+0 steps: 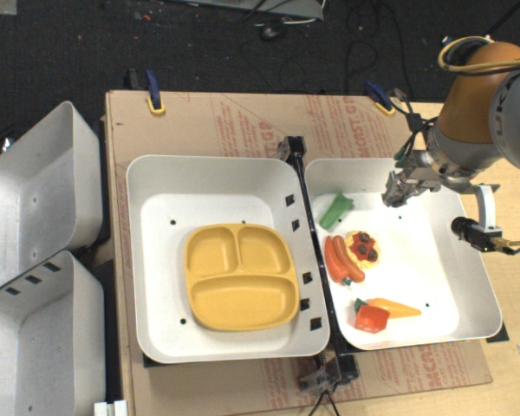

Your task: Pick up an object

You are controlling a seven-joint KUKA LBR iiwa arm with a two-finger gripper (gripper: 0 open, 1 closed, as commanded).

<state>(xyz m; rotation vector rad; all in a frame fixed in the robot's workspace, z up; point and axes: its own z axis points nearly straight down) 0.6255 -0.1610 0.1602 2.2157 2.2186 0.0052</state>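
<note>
My tool (pixel 397 194) hovers over the right shallow white bin (pixel 468 271), carrying nothing, poised above the toy food. The green plastic block (pixel 335 210) lies nearest, just beside it.

Single fixed camera, mounted above the desk (pixel 243 115), looking down at a slant. Far edge of the desk lies toward the top of the frame, near edge toward the bottom. Both white bins fit whole in frame: left bin (pixel 147 232), right bin (pixel 468 293). Medium distance; dark floor (pixel 61 50) visible beyond the far edge. Arm (pixel 481 102) enters from the frame's right, over the right bin's far corner.
</note>
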